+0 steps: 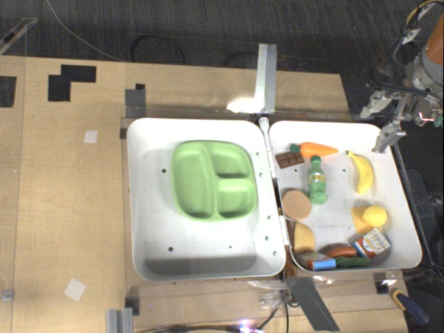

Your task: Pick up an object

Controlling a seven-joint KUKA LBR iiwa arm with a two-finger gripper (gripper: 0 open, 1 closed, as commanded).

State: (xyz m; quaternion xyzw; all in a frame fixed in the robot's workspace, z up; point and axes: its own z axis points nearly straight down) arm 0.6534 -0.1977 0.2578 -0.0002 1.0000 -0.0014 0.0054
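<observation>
Gripper over the far right corner of the right bin, with nothing between its fingers.

The fingers stand apart and hang just above the bin's rim, clear of everything inside. The nearest thing is a banana, lying along the right wall a little below the corner. A carrot lies by the far edge, with a brown chocolate bar beside it and a green bottle (lying on its side) just under it. A tan disc sits against the left wall, a lemon by the right wall, and a small carton in the near right corner. The left bin holds a green divided plate near its middle.
</observation>
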